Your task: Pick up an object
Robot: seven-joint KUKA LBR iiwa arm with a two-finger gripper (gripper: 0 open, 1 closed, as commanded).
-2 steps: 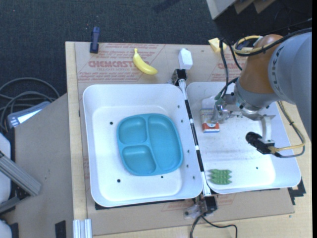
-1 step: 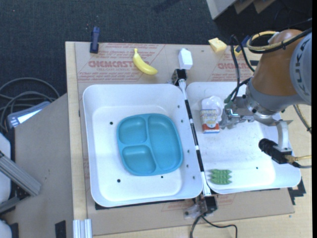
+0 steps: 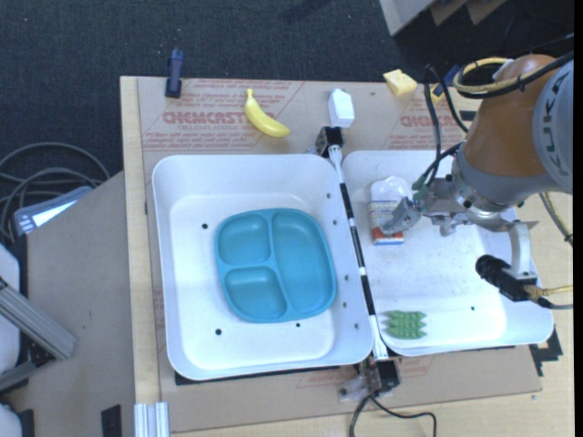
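In the right bin (image 3: 474, 330) a small white box with a red and blue end (image 3: 385, 227) lies near the dividing wall. A crumpled white packet (image 3: 389, 191) touches its far side. A green knobbly object (image 3: 404, 324) rests near the bin's front left corner. My gripper (image 3: 404, 213) is low over the right bin, right beside the small box and apparently touching its right edge. The grey arm with its orange band (image 3: 510, 126) reaches in from the right. Nothing is visibly held.
The left bin (image 3: 182, 244) holds a blue divided plate (image 3: 273, 264). Behind the bins, on the board, lie a banana (image 3: 266, 118), a blue object (image 3: 174, 71), a white block (image 3: 342, 107) and a yellow chunk (image 3: 399, 83). Cables run at the far left.
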